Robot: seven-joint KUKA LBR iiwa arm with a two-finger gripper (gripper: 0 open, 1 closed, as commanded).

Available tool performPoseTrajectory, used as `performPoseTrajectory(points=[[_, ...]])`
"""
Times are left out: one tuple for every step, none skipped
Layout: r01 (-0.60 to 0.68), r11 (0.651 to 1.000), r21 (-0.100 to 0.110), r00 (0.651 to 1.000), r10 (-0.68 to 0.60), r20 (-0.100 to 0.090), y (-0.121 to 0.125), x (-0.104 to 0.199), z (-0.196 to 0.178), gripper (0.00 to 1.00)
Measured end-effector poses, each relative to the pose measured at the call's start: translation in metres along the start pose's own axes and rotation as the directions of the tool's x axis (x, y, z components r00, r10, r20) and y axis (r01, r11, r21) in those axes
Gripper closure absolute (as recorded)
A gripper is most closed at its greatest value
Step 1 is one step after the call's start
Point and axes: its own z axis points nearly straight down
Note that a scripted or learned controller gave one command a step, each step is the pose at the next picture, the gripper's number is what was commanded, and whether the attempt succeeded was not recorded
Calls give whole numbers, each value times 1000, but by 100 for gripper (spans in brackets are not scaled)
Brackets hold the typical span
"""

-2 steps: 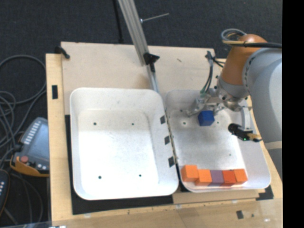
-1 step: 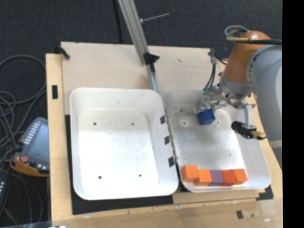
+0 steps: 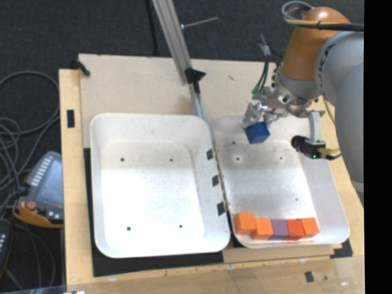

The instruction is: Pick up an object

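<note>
The counter (image 3: 141, 87) was a pale, unfinished board, set on a dark carpeted floor (image 3: 73, 17). Two shallow white bins lay side by side on it, touching along their inner edges. The left bin (image 3: 104, 133) showed a speckled white bottom with a few small dark dots. The right bin (image 3: 318, 188) carried a row of small blocks along its near wall: four orange blocks (image 3: 247, 223) and one purple block (image 3: 279, 228) (the purple sat between orange ones), all touching in a line.

The grey arm (image 3: 343, 60), with its orange band above the wrist, reached in from the right. The hand (image 3: 258, 120) hung over the far left corner of the right bin, and a blue cube (image 3: 256, 132) sat tilted between its fingers, gripped at its upper part and raised above the bin's floor.

A slanted metal rail (image 3: 174, 38) ran from the top of the view down to the gap between the bins. On the floor to the left lay loops of grey cable (image 3: 24, 103) and a handheld pendant (image 3: 43, 185) with an orange base, just beside the counter's edge.
</note>
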Motion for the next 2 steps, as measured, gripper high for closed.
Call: performPoseTrajectory(points=[[-6,1000,13,1000,6,-2,-129,58,-5,100],[1,1000,11,1000,-1,-4,-146,124,-5,100]])
